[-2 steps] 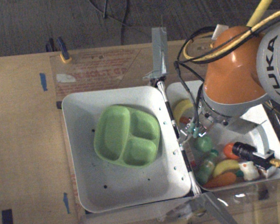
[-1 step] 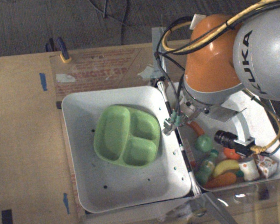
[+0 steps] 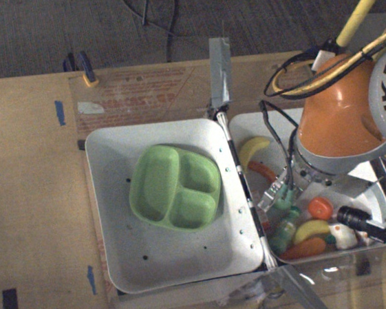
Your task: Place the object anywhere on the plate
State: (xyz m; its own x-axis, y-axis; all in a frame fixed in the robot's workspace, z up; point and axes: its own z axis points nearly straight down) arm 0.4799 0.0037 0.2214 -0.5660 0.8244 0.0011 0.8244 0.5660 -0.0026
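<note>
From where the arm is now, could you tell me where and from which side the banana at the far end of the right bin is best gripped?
Probably across the middle of the banana, coming straight down from above. It lies flat and curved on the right bin floor with its top exposed. The mid-body looks narrowest to span; its ends taper. The bin's dividing wall sits close on its left, so a side approach seems cramped. The gripper is nearer the camera, among other toys.

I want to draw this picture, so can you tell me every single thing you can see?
Bins: two, white, side by side on the bench.
Plate: one, green, three compartments, in the left bin.
Bananas: two, yellow, right bin, one near the top, one near the bottom.
Tomato-like ball: one, red-orange, right bin.
Long reddish pieces: two, right bin.
Other small toys: too jumbled to tell.
Tape strip: one, grey, above the bins.
Arm: one, orange and grey, over the right bin.
Gripper: one, low among the toys.
</note>
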